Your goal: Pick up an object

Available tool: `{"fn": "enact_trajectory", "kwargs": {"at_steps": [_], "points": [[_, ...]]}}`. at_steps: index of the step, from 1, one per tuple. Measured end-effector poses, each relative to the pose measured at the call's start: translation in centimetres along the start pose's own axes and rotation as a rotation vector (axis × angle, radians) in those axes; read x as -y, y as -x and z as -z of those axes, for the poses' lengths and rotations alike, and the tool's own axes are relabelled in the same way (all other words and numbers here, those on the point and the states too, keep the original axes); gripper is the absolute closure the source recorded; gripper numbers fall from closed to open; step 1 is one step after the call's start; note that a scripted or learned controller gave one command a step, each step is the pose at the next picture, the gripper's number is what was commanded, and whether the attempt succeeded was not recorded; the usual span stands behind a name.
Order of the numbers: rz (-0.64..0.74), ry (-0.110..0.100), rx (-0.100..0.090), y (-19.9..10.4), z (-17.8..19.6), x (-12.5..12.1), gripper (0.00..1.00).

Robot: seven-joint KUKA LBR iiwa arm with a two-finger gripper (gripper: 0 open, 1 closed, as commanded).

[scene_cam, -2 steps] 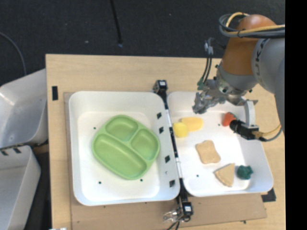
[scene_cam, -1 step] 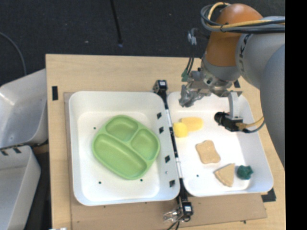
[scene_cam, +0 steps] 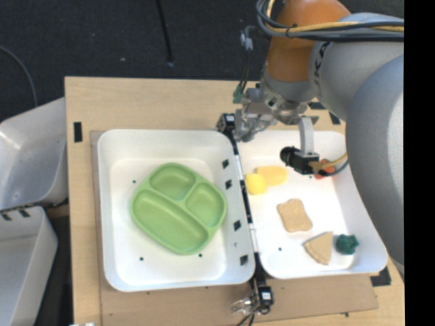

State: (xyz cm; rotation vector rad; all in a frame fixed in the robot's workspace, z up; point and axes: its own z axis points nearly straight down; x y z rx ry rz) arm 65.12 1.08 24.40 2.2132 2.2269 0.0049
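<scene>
Your arm [scene_cam: 319, 53] reaches in from the right, its orange band upright over the right bin's [scene_cam: 363, 209] far edge, with the gripper [scene_cam: 253, 124] low near the divider; you cannot tell its state. The yellow object [scene_cam: 266, 178] lies in that bin just below, long axis left-right, rounded end toward the green plate [scene_cam: 178, 208] in the left bin [scene_cam: 109, 250].

Right bin [scene_cam: 353, 212]: open floor between yellow piece [scene_cam: 266, 179], tan slice [scene_cam: 294, 215], tan wedge [scene_cam: 320, 247] and green lump [scene_cam: 347, 244], the last two touching; arm [scene_cam: 353, 66] overhangs its far edge; left bin [scene_cam: 112, 202] floor mostly taken by green divided plate [scene_cam: 178, 208]; margins free.
</scene>
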Motion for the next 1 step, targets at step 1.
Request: {"fn": "enact_trajectory", "kwargs": {"at_steps": [1], "points": [[0.0, -0.002, 0.0, -4.51, -0.91, -1.03, 1.0]]}}
